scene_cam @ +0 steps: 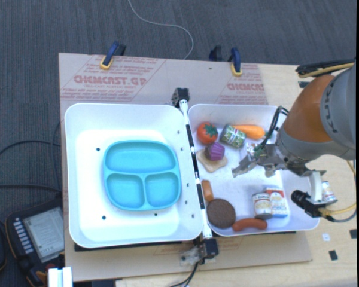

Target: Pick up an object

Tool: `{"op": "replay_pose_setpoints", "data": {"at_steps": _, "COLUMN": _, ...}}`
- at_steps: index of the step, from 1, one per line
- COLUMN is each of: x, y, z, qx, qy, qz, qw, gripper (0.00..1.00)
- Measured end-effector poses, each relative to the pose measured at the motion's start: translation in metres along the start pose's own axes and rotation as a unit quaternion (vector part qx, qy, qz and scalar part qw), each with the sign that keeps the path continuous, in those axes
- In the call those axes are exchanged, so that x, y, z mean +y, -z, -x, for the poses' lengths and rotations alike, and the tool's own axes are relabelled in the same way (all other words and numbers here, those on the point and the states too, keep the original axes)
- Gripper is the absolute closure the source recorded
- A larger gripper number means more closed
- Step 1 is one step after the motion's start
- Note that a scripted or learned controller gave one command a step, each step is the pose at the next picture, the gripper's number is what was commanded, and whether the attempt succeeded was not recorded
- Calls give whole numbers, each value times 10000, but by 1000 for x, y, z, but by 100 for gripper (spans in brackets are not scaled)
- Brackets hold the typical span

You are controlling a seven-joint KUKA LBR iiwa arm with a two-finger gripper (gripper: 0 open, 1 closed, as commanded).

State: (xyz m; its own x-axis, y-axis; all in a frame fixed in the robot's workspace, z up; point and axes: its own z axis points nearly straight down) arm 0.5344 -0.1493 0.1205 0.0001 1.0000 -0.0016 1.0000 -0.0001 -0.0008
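Note:
My gripper (255,167) hangs over the middle of the right bin (245,187), above bare white floor, open with nothing between its fingers. Around it lie toy foods. A red tomato (207,132), a green can (232,136) and an orange carrot (250,130) sit at the far side. A purple vegetable (215,152) rests on a tan slice (212,163) to the gripper's left. Nearer the front are a small can (262,203) and a white carton (277,201), a brown round patty (221,212) and two sausages (249,224), (207,189).
The left bin (87,160) holds a light blue three-compartment plate (142,175). A latch and divider (188,154) run between the bins. The grey and orange arm (320,124) covers the right bin's right side. Clamps (235,64) hold the bench board.

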Motion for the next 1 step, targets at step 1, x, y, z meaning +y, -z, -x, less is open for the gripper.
{"op": "replay_pose_setpoints", "data": {"at_steps": 1, "x": -47, "y": -32, "z": -20, "qx": -20, "qy": 0, "qz": 70, "qw": 10000, "gripper": 0}}
